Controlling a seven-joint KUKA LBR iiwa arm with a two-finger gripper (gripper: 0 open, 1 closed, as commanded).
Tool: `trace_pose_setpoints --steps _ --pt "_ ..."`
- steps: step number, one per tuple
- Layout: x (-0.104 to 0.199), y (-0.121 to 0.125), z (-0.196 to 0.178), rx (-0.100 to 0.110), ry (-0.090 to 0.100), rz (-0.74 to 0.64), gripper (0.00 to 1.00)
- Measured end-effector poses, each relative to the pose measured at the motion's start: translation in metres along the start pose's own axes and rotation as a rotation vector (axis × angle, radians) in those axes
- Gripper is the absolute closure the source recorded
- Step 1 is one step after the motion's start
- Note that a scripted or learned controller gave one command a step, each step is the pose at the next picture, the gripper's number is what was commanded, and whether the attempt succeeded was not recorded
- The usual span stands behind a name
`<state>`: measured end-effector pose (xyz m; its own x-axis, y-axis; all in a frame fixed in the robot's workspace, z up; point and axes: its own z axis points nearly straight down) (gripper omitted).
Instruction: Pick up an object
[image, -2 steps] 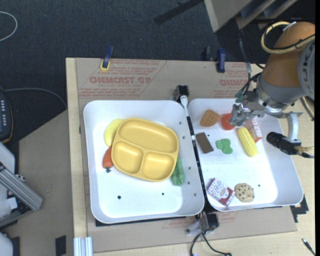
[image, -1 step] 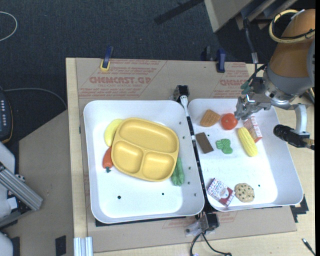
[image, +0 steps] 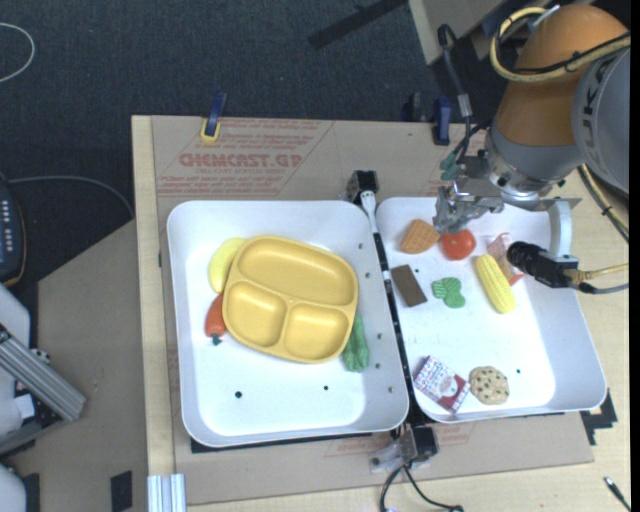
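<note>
Dark carpet all round; table (image: 250, 160) is a brown board with red print, carrying two white bins side by side.

Left bin (image: 200, 380): yellow divided plate (image: 288, 300) sits mid-bin, tilted because it rests on other toys. Yellow piece (image: 222, 262) pokes out at its far-left edge, orange-red piece (image: 215, 318) at its left, green leafy piece (image: 356, 346) at its right. Those three are partly pinned, so poor pick candidates.

Right bin (image: 570, 370): loose toys well spread. Orange wedge (image: 420, 237) and tomato (image: 458, 244) at the far end, corn cob (image: 494, 283) to the right of them, brown bar (image: 408, 285) by the divider, green veg (image: 449, 292) mid-bin, cookie (image: 489, 384) and red-white packet (image: 438, 384) at the near end.

Claw (image: 456, 214) hangs at the far end of the right bin, pointing down, just above the gap between wedge and tomato. Can't tell if it's spread or pressed together: tips blur into the toys. Nothing visibly pinched.

Judgement: tomato is the likely target, directly under the tips, still lying in the bin. Wedge sits close on its left, so a descent risks nudging it.
</note>
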<state>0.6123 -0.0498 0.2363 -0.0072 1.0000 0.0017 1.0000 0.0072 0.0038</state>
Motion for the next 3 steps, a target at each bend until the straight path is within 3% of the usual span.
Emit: trace_pose_setpoints --steps 1,3 --pt "0.061 -0.010 0.016 0.007 0.002 0.000 1.00" --pt "0.050 0.005 0.017 0.001 -0.002 0.006 1.00"
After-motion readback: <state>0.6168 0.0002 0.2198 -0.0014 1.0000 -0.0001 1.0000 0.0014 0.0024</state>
